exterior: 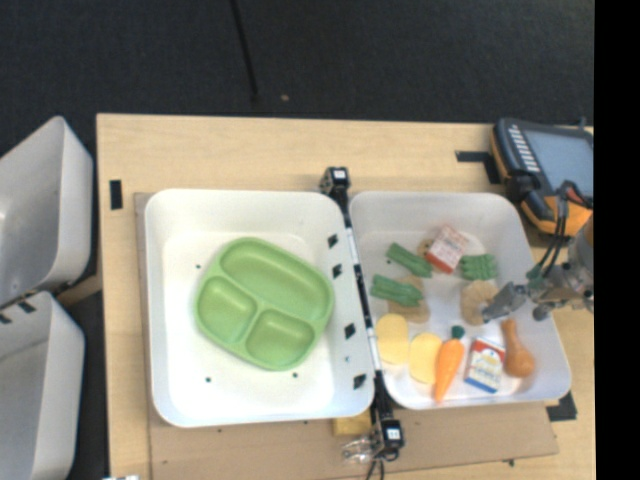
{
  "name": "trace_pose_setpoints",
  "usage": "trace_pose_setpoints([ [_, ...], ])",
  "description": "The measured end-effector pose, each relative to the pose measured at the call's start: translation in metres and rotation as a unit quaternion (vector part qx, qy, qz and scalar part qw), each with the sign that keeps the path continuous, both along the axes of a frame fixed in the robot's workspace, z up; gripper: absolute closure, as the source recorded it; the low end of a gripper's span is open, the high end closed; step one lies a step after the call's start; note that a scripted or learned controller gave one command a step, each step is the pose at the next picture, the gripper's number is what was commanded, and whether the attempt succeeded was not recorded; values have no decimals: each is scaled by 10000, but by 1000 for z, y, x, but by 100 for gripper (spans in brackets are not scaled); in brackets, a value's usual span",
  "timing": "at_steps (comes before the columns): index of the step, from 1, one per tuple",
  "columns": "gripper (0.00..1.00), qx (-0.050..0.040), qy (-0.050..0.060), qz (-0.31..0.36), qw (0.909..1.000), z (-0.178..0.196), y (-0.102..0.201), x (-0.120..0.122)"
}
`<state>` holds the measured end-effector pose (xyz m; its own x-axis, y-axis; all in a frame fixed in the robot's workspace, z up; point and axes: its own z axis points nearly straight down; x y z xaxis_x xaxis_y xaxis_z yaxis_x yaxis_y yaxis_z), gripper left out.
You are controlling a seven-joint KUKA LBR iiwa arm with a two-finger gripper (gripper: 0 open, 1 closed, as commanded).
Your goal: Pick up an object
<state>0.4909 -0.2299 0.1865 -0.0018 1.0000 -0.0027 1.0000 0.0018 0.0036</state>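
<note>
My gripper (520,304) hangs over the right part of the right bin (430,206), open, with one grey finger (498,306) pointing left and nothing between the fingers. Just below it lies a brown drumstick-shaped toy (517,351). A tan piece (476,296) lies at the left fingertip. Also in this bin are an orange carrot (447,366), two yellow pieces (393,336), a small red, white and blue box (485,367), a red and white packet (447,249) and green pieces (397,290).
The left bin (170,388) holds a green divided plate (263,304). A black and orange handheld device (535,163) with cables lies on the bench behind the right bin. White containers (40,218) stand off the bench's left side.
</note>
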Motion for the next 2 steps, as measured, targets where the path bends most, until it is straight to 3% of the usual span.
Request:
trace_pose_setpoints([
  [1, 0, 15, 44, -21, 10000, -28, 1, -2],
  [2, 0, 13, 30, -21, 10000, -12, 1, -1],
])
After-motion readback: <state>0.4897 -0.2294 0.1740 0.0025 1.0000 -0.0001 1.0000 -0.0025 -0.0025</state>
